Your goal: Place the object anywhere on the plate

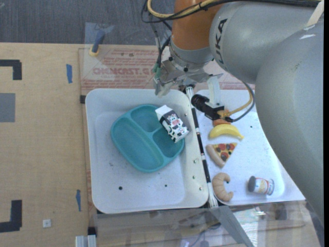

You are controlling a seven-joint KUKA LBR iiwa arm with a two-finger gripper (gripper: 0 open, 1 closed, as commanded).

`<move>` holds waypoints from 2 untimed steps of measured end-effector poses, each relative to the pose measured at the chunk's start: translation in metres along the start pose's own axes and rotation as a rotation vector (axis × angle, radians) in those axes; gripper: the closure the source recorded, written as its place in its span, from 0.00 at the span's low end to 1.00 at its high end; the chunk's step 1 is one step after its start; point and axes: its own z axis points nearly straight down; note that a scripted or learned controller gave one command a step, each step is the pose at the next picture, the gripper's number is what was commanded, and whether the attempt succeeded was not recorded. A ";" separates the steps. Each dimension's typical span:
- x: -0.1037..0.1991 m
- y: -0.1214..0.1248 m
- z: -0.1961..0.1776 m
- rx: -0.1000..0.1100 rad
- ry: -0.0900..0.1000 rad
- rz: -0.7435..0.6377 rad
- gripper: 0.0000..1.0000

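Camera view, near edge first: right bin holds a small jar lying on its side, a croissant, a pizza slice and a banana. Left bin carries the teal divided plate. Milk carton, cow-patterned, lies tilted on the plate's right rim, partly in the right compartment. Farther back the tool hangs over the left bin's far edge, apart from the carton; can't tell whether it's apart or together. Wooden tabletop to the left.
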 end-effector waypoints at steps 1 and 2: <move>0.028 0.014 0.006 0.000 0.000 -0.011 1.00; 0.006 0.003 0.005 0.005 0.002 -0.100 1.00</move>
